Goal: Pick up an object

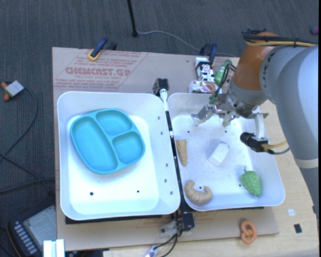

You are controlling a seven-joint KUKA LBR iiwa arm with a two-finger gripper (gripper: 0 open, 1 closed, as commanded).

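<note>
- Four loose things lie in the right-hand bin (278, 197), the one the gripper (215, 115) hangs over: a white block (219, 153), a green leafy toy (251, 182), a tan croissant-shaped toy (198, 193) and a narrow orange cone-like piece (181, 151).
- The gripper sits over the far part of that bin, its two fingers (200, 115) spread apart with nothing between them; it grips nothing.
- The white block is the nearest candidate: it lies just toward the camera from the gripper, nearly straight below it in the view, apart from the fingertips and on the bin floor.
- Its long axis seems to run on a slant, from its near-left corner up to its far-right corner, though the block is small and pale against the white floor, so that reading is tentative.
- The line between the fingertips runs roughly left to right, so I judge a small wrist turn would help square the fingers across the block's short side.
- The orange piece lies to the gripper's left and nearer the camera, against the wall shared with the other bin (61, 143), its length running toward the camera.
- The green toy and the croissant toy lie farther off, near the front wall.
- A blue divided plate (107, 139) rests in the other bin, well apart from the gripper.
- Judged from this, the pick has not begun; a short move toward the camera and a descent would come next.
</note>
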